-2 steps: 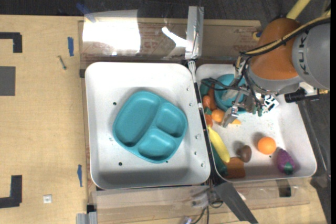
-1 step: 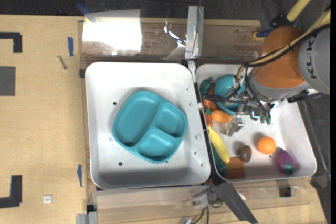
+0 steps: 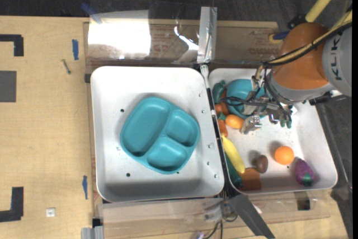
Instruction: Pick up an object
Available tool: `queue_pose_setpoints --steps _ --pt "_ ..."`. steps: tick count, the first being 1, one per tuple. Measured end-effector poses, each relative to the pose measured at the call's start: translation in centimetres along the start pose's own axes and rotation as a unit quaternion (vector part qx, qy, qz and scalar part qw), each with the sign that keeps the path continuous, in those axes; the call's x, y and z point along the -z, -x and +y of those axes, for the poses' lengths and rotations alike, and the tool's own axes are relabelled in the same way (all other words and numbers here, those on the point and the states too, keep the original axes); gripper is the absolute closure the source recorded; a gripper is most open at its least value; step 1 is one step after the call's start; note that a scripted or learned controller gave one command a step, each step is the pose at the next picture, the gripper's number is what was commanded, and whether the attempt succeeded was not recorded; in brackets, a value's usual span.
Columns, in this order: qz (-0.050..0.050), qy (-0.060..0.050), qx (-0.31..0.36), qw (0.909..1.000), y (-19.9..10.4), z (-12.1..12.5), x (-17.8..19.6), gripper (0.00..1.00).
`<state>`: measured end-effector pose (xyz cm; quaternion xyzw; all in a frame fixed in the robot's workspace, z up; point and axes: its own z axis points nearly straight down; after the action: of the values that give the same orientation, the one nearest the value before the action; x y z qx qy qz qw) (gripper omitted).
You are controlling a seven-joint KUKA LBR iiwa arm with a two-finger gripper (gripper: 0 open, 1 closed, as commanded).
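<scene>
Orange toy (image 3: 234, 121) just beside pincer (image 3: 253, 123)

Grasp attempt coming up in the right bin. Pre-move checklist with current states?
1. Gripper over the right bin: ok.
2. Object held: cannot tell.
3. Target isolated: not ok; small orange piece sits in a cluster by the teal object.
4. Easier picks available: ok; orange ball and purple item lie apart.
5. Banana access: not ok, against the bin's left wall.
6. Left bin holds the teal tray: ok.
</scene>
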<state>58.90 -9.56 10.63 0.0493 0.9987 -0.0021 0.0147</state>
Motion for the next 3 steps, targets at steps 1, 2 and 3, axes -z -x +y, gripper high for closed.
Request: queue_pose_setpoints --steps 1,2,3 --pt "0.03 -0.001 -0.131 0.9909 4.1 -0.2 -1.9 1.0" --pt "0.007 0.001 -0.14 0.9901 2.0 7.0 8.4 1.0" --pt "0.011 0.0 -0.141 0.99 1.8 6.8 8.0 0.0"
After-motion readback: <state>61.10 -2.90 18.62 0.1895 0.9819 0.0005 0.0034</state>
